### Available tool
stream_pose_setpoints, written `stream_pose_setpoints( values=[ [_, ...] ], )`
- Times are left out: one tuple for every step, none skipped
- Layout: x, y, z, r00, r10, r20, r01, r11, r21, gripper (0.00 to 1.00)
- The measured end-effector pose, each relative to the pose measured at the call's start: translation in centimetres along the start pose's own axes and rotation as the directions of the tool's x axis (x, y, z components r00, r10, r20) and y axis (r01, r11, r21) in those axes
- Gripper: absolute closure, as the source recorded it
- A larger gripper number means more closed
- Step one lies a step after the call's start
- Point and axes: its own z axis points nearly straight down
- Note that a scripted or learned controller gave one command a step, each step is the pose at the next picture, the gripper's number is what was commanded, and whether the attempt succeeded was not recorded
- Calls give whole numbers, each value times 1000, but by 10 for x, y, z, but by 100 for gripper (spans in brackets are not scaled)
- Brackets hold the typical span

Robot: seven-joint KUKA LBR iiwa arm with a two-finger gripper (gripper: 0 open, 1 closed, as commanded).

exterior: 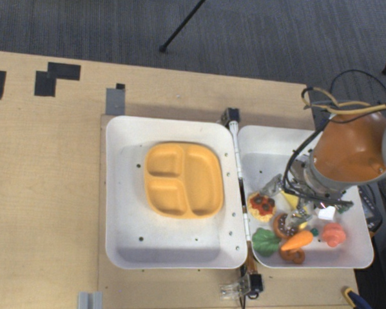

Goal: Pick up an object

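The right bin (271,147) holds several toy foods near its front: a yellow piece with a red and black top (262,205), a green leafy piece (264,241), an orange carrot (297,240), a brown ring-shaped piece (284,224), a pink piece (333,235) and a yellow piece (289,199). My gripper (304,213) is down in this bin among them, just above the carrot and the brown piece. The orange wrist band (348,149) covers most of it from above.
An orange divided plate (182,180) lies in the middle of the left bin (124,179). A metal divider (238,175) separates the two bins. Cables loop over the arm at the right. The wooden bench (42,194) spreads to the left.
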Motion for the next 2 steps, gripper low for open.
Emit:
stream_pose_setpoints(
  values=[
    [-5,10,1,933,-359,-7,359,933,-9,0],
    [25,38,-2,878,-478,0,478,878,16,0]
  ],
)
